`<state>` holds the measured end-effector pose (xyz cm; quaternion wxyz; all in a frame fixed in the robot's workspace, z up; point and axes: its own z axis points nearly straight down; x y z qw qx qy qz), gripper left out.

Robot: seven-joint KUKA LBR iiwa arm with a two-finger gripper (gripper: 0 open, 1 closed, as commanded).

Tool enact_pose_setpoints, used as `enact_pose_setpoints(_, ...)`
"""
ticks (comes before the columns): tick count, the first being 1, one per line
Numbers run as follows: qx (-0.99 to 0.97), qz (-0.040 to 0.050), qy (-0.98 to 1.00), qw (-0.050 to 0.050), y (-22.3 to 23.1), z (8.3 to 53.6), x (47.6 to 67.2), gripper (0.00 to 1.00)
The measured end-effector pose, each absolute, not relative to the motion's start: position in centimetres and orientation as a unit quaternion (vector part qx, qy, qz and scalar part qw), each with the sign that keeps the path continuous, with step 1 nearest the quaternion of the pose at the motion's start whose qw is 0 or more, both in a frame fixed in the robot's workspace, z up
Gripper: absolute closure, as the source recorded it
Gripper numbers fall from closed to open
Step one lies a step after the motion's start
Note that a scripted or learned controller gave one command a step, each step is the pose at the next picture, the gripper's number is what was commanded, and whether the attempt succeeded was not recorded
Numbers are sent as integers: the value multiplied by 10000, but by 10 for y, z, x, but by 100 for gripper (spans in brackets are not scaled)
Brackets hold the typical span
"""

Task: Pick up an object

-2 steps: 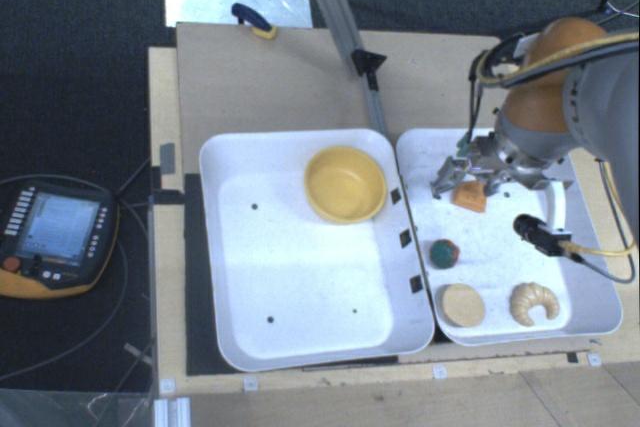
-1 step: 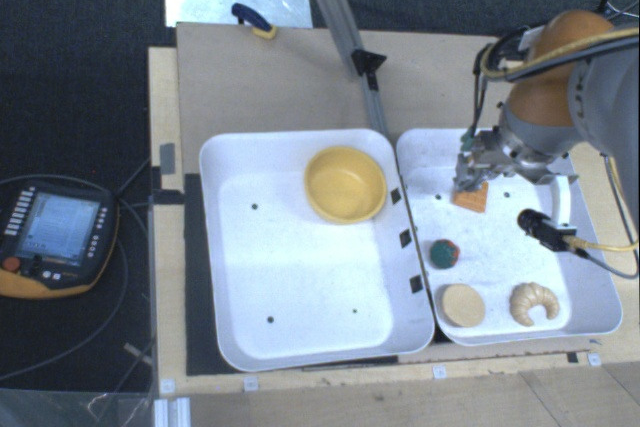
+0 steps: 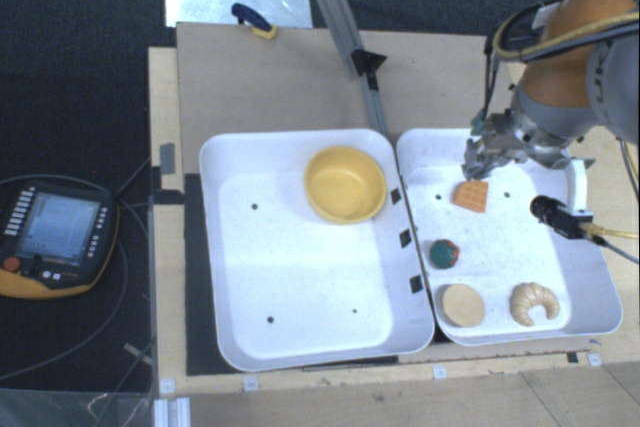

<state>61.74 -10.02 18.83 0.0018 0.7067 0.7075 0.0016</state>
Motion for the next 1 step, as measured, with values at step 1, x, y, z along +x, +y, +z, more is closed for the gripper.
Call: enact_pose_setpoints(1, 7068, 18, 7074, 21, -100, 241, 618, 100)
